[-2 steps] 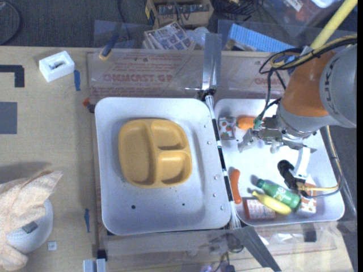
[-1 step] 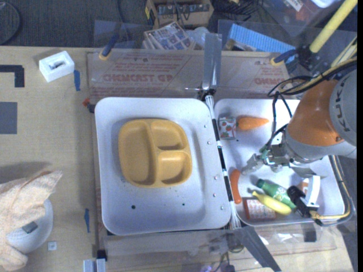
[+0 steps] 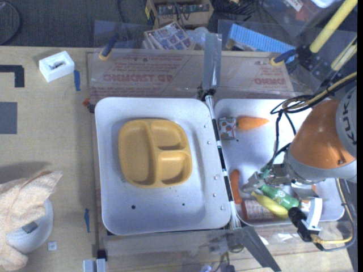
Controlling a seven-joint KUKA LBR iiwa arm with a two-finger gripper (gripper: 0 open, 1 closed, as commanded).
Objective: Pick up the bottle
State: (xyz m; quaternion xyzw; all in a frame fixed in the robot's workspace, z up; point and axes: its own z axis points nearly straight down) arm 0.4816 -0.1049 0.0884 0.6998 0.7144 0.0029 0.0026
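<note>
Setting: robotics laboratory. Evidence: pale wooden workbench [image 3: 45, 135] bearing two shallow white plastic bins [image 3: 108, 208] side by side; grey arm with orange band [image 3: 323, 140] and trailing black cables [image 3: 278, 135]; clear acrylic sheets with red lettering [image 3: 142, 75] behind the bins; cardboard box of electronics [image 3: 176, 4] on dark carpeted floor [image 3: 57, 10]; small white box [image 3: 57, 66]

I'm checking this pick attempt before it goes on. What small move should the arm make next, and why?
Probably a short, straight descent onto the bottle. The gripper sits low in the right bin, close beside the green bottle, which lies against a banana, and nothing shows between its fingers yet.
</note>
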